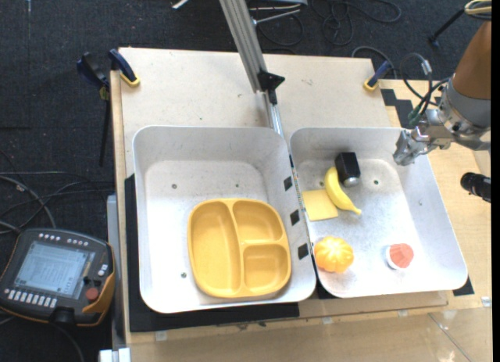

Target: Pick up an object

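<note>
I see four loose things in the right bin (437, 220). A yellow banana (341, 192) lies near the bin's middle, its upper end touching a small black block (348, 166) at its 12 o'clock. A pale yellow flat square (320, 205) lies just beside the banana at its 8 o'clock. An orange, ribbed, round fruit (333, 254) sits at the bin's 7 o'clock corner, against the wall shared with the other bin. A small red and white round piece (400, 256) rests at the bin's 5 o'clock, well apart from the banana.

My tool (406, 149) hangs at the bin's 2 o'clock rim, away from all four things, with nothing held in it; I cannot tell whether it is released or clenched from here. The grey arm (469, 94) with its orange band enters from 3 o'clock.

The left bin (156, 165) holds a yellow divided plate (238, 247) toward its 5 o'clock. Both bins rest on the table (195, 87). A teach pendant (55, 274) lies on the floor at 8 o'clock.
</note>
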{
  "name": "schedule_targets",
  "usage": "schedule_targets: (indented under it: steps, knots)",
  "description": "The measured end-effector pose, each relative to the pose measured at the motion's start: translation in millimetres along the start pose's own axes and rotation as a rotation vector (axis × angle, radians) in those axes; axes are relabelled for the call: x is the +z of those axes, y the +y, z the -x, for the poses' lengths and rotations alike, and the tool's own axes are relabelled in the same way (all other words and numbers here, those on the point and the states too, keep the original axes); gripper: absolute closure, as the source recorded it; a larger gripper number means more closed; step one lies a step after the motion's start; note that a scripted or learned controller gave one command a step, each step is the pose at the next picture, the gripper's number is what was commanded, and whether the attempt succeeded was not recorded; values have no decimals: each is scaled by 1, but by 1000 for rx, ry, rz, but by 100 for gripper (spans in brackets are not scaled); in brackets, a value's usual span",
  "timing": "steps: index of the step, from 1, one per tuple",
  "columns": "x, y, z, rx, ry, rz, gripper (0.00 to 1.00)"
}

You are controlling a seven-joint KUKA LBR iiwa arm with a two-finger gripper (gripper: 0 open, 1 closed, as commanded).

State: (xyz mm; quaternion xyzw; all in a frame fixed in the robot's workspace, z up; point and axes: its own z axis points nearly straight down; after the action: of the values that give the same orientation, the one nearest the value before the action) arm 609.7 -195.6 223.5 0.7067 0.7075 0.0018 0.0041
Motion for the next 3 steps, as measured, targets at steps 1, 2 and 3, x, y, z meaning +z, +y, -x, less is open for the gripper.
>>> schedule_targets:
  steps: [1, 2, 3]
  knots:
    - [-28, 1, 0, -1, 1, -3, 100]
    - [-23, -14, -55, -6, 5, -10, 100]
    - [-17, -12, -115, -8, 6, -9, 100]
